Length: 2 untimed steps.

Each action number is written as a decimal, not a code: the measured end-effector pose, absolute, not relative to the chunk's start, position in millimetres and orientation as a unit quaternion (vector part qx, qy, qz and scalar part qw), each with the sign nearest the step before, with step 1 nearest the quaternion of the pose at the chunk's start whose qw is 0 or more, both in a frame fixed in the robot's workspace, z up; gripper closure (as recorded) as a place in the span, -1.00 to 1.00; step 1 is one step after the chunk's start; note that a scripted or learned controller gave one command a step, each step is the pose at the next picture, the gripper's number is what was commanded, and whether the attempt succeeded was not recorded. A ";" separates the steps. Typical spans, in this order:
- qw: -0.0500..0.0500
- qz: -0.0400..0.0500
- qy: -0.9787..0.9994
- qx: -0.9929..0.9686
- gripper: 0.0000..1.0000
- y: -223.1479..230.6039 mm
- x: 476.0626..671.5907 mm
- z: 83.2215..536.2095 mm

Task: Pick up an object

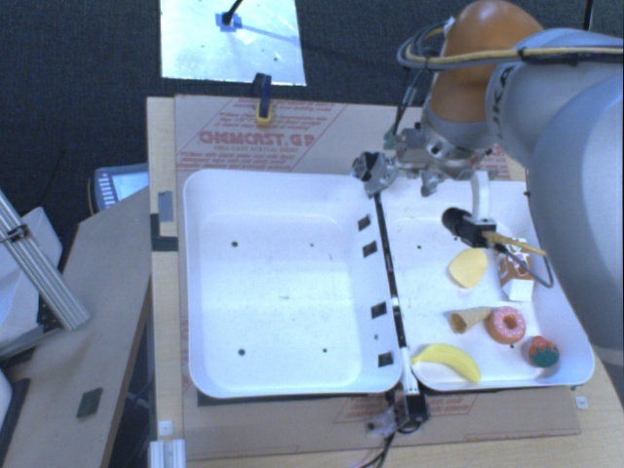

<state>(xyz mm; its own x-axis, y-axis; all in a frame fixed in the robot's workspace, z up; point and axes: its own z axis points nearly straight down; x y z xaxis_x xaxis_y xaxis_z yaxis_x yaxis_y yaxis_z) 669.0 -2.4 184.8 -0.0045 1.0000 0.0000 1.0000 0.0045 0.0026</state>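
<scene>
My gripper (pixel 408 174) hangs over the far edge of the right bin (pixel 429 252), close to the divider between the two bins. It stands well apart from the objects. Toward the near right of that bin lie a pale yellow slice (pixel 468 267), a small red and white box (pixel 515 277), a tan cone (pixel 470 318), a pink donut (pixel 506 325), a yellow banana (pixel 448 362) and a red and green fruit (pixel 542 352). I see nothing held at the gripper.
The left bin (pixel 283 291) lies beside the right one, with black clips (pixel 378 309) along the shared rim. A cardboard sheet (pixel 263 135) lies under both bins. A silver plate (pixel 232 27) sits behind the bench.
</scene>
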 end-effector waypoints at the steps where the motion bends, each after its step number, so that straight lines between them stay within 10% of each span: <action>1: 0.001 0.001 0.709 0.706 -1.00 -2.4 669.0 184.8; 2: 0.001 0.001 0.709 0.706 -1.00 -2.4 669.0 184.8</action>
